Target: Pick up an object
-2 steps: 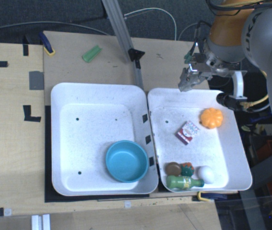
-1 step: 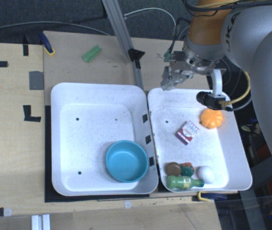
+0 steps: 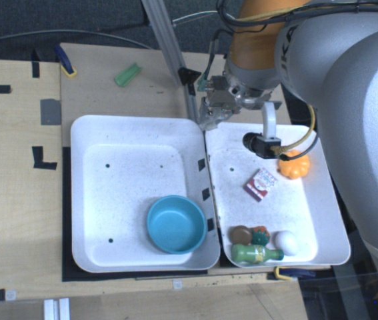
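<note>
finding the grey two-finger gripper point(image 3: 212, 115) at the upper middle of the frame, hanging over the spot where the upper rims of the two shallow white bins are meeting, a touch nearer the right bin point(image 3: 289, 209) than the left bin point(image 3: 122, 179). not being able to tell how wide the gripper is standing, with the wrist's metal crowding it.

placing the likeliest thing to pick, a small red-and-white printed packet point(image 3: 261, 183), lower right of the gripper, lying flat on bare floor near the middle of the right bin, apart from the walls and from its neighbours. reading its long axis as running steeply from upper right to lower left, though only roughly at this size.

noting a rounded orange thing point(image 3: 293, 167) just upper right of the packet. noting also a tight cluster along the lower wall: a brown rounded piece point(image 3: 241, 235), a white egg-shaped ball point(image 3: 286, 243) and a green bottle point(image 3: 255, 253) lying on its side, long axis left to right. leaving aside the round blue bowl point(image 3: 175, 223) in the left bin's lower right corner.

judging the coming move as travelling down and rightward in the frame, then descending, closing across the packet's short side.

reaching in from the right, with the orange band point(image 3: 269, 19) high at the top centre and the wrist pointing down.
</note>
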